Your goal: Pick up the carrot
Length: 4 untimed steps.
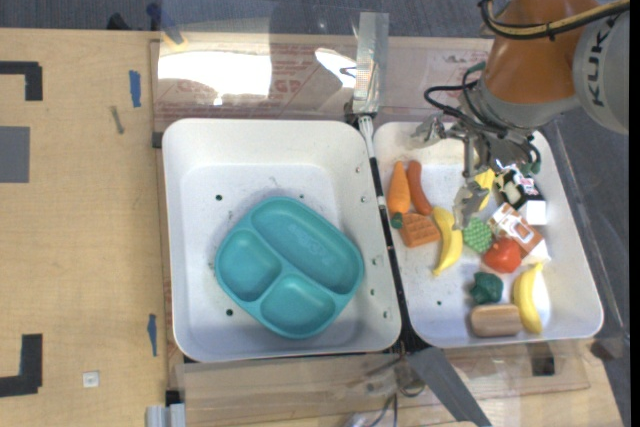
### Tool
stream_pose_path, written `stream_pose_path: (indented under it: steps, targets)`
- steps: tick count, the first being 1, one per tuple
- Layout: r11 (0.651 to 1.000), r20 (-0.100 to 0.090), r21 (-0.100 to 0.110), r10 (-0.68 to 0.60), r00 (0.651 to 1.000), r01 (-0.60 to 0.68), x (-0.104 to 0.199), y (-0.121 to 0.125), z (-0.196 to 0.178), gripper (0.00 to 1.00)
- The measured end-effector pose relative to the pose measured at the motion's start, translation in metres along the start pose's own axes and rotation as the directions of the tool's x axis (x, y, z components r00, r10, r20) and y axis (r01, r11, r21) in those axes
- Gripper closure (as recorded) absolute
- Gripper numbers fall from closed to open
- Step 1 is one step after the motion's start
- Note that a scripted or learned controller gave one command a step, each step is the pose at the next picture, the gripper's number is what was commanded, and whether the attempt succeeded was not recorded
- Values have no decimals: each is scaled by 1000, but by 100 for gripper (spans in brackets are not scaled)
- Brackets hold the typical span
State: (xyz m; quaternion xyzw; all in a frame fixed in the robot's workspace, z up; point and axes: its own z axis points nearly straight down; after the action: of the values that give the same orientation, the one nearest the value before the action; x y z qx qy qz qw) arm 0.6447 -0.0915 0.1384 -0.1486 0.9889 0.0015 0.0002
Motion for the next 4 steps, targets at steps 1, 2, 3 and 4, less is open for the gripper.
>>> stream_pose_path:
  steps: [1, 2, 3, 4]
  targets:
    - [999, 1, 1, 51, 999, -51, 27, 6, 54, 0]
    - [991, 1, 2, 131, 991, -131, 114, 18, 54, 0]
    - [996, 7, 4, 86, 996, -86, 35, -3, 52, 0]
    - [987, 2, 2, 163, 987, -163, 88, 13, 53, 0]
